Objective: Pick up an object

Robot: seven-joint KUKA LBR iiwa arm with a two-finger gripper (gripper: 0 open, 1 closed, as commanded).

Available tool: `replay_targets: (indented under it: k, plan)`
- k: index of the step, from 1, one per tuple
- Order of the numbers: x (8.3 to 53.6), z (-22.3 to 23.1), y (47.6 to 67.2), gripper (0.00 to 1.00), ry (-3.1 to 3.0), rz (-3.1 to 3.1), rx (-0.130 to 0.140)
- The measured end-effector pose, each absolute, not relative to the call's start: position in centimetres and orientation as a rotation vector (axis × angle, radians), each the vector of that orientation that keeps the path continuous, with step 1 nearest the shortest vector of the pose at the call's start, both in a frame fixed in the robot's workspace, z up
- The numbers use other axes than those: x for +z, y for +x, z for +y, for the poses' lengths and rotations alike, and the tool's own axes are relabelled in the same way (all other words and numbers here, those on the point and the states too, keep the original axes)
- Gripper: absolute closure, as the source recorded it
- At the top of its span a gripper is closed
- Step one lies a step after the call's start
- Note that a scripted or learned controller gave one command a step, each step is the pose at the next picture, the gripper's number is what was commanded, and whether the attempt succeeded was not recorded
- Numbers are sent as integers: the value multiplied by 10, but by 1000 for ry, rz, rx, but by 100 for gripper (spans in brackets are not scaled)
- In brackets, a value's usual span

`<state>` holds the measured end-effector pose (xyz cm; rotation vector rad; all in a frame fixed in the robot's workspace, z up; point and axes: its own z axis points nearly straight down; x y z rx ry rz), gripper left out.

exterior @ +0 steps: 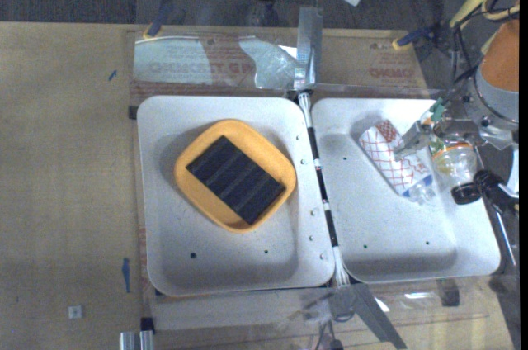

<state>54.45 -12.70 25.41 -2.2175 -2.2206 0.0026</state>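
An orange rounded block with a black ribbed top (235, 175) lies in the middle of the left bin (165, 257). In the right bin (396, 249), a white packet with a red check pattern (384, 145) lies near the back right. A clear plastic item (418, 186) sits just below it, and a clear item with yellow-green contents (452, 158) is beside the arm. My gripper (419, 136) hangs low over the right end of the checked packet. Nothing shows as lifted.
The grey arm with its orange band (502, 63) comes in over the right bin's right rim. A metal divider (308, 51) and clear plastic sheeting stand behind the bins. The wooden bench (66, 175) stretches to the left.
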Motion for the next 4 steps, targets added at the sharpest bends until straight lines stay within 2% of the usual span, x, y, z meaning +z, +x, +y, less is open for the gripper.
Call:
replay_targets:
  k: [1,2,3,4]
  plan:
    - [112,-142,566,0,-2131,-2310,-1]
    - [101,-139,582,0,-1912,-2493,14]
    - [145,-156,626,0,-1693,-2651,-1]
    - [106,-122,642,0,-1342,-2856,-6]
